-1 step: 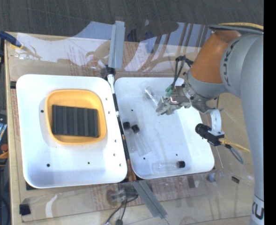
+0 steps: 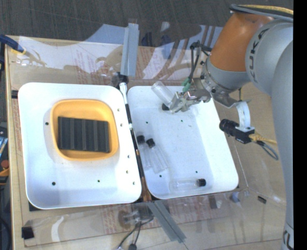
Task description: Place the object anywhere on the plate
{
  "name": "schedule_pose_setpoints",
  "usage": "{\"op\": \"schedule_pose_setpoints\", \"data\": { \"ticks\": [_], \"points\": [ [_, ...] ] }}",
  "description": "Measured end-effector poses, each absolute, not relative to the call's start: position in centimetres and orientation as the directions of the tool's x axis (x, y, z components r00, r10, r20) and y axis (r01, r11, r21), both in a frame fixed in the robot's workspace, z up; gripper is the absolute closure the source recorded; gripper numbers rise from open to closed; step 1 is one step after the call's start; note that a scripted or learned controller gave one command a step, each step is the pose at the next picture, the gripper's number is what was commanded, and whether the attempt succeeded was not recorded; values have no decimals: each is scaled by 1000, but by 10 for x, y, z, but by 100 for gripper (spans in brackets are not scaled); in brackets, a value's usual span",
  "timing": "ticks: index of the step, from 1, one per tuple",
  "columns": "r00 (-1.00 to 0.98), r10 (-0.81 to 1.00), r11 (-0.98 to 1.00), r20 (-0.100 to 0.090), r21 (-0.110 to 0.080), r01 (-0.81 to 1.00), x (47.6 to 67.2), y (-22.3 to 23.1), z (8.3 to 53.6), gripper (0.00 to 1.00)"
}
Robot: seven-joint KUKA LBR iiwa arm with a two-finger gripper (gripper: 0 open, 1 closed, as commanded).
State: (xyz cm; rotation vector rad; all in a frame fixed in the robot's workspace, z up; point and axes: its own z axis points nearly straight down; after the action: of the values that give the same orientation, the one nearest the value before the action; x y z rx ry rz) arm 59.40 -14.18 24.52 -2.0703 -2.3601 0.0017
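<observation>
The arm (image 2: 257, 35), grey with its orange band, comes in from the right, and much of it is cut off at the right edge and the top. Its gripper (image 2: 175, 104) hangs low over the far part of the right bin (image 2: 216, 155), near that bin's back wall. Whether the fingers are apart or together cannot be made out, since they are small, shiny and seen against the white floor.

The left bin (image 2: 33, 155) lies directly beside the right bin, their inner walls touching. It holds the plate (image 2: 83, 111), a yellow-orange dish with rounded corners, and on the plate rests a dark ribbed rectangular block (image 2: 84, 134) that covers most of its middle.

The right bin holds several clear plastic tubes with black caps, which are hard to see against the white. One clear tube (image 2: 161, 91) lies tilted just left of the gripper at the bin's far side; from this angle it is unclear whether the gripper touches it. A second tube (image 2: 187, 183) with a black cap lies near the bin's near wall. A third, very faint tube (image 2: 156, 158) lies toward the bin's left side, with two small black caps (image 2: 145, 140) just beyond it, close to the wall shared with the left bin.
</observation>
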Motion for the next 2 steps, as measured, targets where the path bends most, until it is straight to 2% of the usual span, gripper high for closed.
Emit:
{"op": "schedule_pose_setpoints", "data": {
  "ticks": [1,2],
  "points": [
    [-333,943,333,1,-3,943,612,-143,224,100],
    [-512,859,512,3,-3,859,579,-97,179,100]
  ]
}}
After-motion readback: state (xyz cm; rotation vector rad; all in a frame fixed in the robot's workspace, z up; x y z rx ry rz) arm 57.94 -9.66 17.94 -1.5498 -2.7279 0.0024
